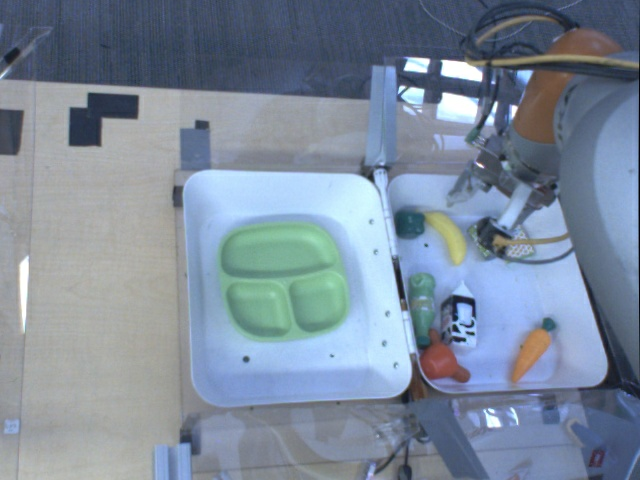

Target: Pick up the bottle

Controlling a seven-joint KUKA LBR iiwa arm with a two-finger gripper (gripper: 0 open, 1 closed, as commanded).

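The bottle (422,303) is a small green one lying along the left wall of the right bin (580,298), with its cap toward the far side. My gripper (468,185) hangs over the far part of the right bin, above and to the right of the banana (448,236). It is well away from the bottle, with the banana lying between them. Nothing shows held in the gripper.
The right bin also holds a dark green piece (409,222) at its far left, a black-and-white carton (461,319) beside the bottle, a red item (442,363) at the near left and a carrot (531,353). A green divided plate (284,278) lies in the left bin (200,268).
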